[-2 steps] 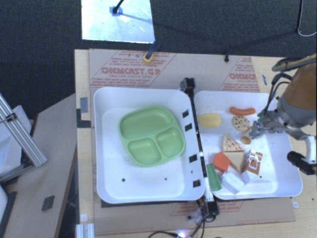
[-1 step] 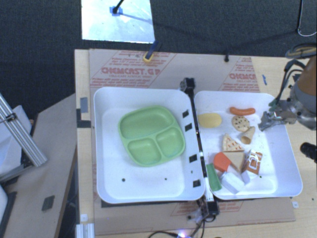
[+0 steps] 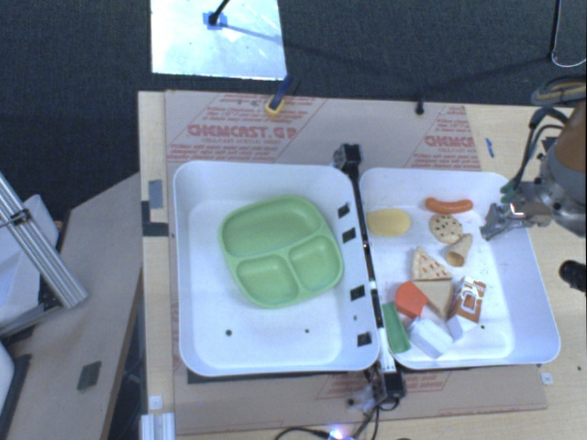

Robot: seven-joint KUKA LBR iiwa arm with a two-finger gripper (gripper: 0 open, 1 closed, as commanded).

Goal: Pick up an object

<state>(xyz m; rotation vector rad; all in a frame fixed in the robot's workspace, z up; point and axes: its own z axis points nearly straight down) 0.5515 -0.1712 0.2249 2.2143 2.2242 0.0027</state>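
Note:
The right bin (image 3: pixel 523 273) holds several toy foods. At its back lie a red sausage (image 3: pixel 449 205), a yellow disc (image 3: pixel 389 222) and a round cookie (image 3: pixel 445 227). Toward the front are an ice-cream cone (image 3: pixel 459 247), a pizza slice (image 3: pixel 428 266), an orange block (image 3: pixel 411 298), a tan wedge (image 3: pixel 442 293), a red and white packet (image 3: pixel 469 301), a green stick (image 3: pixel 395 328) and white blocks (image 3: pixel 431 337). My gripper (image 3: pixel 502 218) hangs over the bin's right rear part, right of the cookie, with nothing seen between its fingers.
The left bin (image 3: pixel 197 246) holds a green divided plate (image 3: pixel 280 250). A black divider (image 3: pixel 359 246) runs between the bins. The arm comes in from the right edge with cables (image 3: pixel 537 149) above it. Cardboard (image 3: pixel 248 122) lies under both bins.

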